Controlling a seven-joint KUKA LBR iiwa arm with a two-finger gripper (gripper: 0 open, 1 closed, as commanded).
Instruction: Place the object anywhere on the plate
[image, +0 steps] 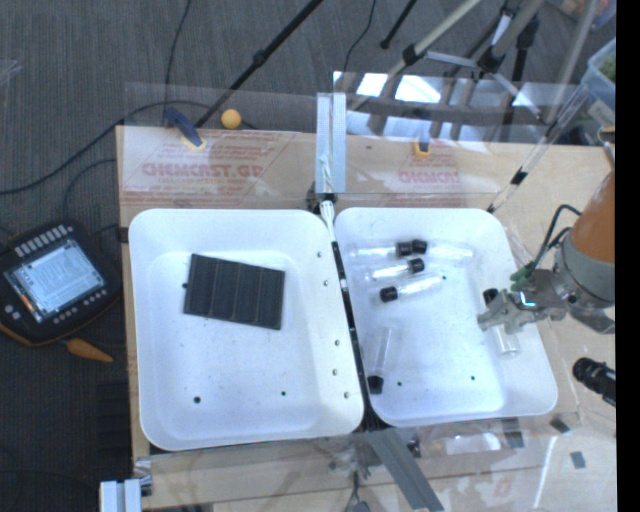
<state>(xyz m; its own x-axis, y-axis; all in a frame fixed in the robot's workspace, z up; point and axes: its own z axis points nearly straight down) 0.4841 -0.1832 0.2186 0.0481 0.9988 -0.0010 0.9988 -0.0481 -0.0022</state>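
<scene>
A dark ribbed rectangular plate (234, 291) lies flat in the left bin (170, 400). Several clear tubes with black caps lie in the right bin (450, 395): two near the back (402, 249) (396, 269), one just below them (410, 289), and one near the front left (381, 352). Another clear tube (507, 343) with its black cap (490, 297) lies at the right wall, directly under my gripper (505, 318). The gripper sits low over this tube's middle. Whether the tube is between the fingers is hidden.
The two bins meet at a raised divider (345, 310). A metal upright post (330, 140) stands behind the bins. A handheld control pendant (50, 280) lies on the floor to the left.
</scene>
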